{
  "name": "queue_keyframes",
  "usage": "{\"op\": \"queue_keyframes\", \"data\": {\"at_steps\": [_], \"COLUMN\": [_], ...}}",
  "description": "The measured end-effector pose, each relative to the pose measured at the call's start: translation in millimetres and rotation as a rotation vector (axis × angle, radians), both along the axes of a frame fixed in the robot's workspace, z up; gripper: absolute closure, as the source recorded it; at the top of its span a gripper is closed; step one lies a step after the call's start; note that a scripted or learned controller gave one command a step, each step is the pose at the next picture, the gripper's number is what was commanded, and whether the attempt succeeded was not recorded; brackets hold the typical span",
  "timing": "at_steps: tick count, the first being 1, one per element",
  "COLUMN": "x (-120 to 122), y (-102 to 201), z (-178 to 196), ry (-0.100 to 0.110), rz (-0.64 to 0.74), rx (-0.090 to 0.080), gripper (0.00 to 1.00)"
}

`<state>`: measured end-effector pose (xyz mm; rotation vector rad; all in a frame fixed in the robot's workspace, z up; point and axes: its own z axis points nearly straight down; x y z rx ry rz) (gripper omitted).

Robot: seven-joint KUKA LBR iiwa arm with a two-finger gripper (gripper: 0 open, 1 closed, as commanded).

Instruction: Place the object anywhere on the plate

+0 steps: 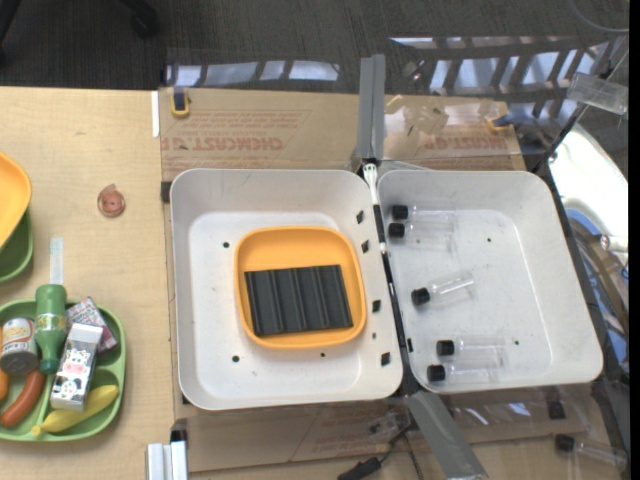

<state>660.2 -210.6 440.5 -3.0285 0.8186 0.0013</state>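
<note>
An orange plate (300, 241) lies in the middle of the left white bin (205, 298). A dark grey ridged rectangular block (300, 300) rests flat on the plate and covers most of its inner surface. Several clear vials with black caps lie scattered in the right white bin (530, 268): two near its upper left corner (415, 213), one in the middle (441, 291) and two near its front left (465, 350).
A wooden table stands left of the bins. It carries a green tray (105, 408) of toy food, a yellow bowl (10, 203) at the left edge and a small pink item (111, 201). Cardboard lies under the bins.
</note>
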Motion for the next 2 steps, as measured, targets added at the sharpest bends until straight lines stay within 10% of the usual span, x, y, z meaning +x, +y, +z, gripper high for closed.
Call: {"op": "queue_keyframes", "data": {"at_steps": [2], "x": [0.1], "y": [-8.9], "z": [-0.1], "ry": [-0.003], "rz": [0.331], "rx": [0.001], "gripper": [1.0]}}
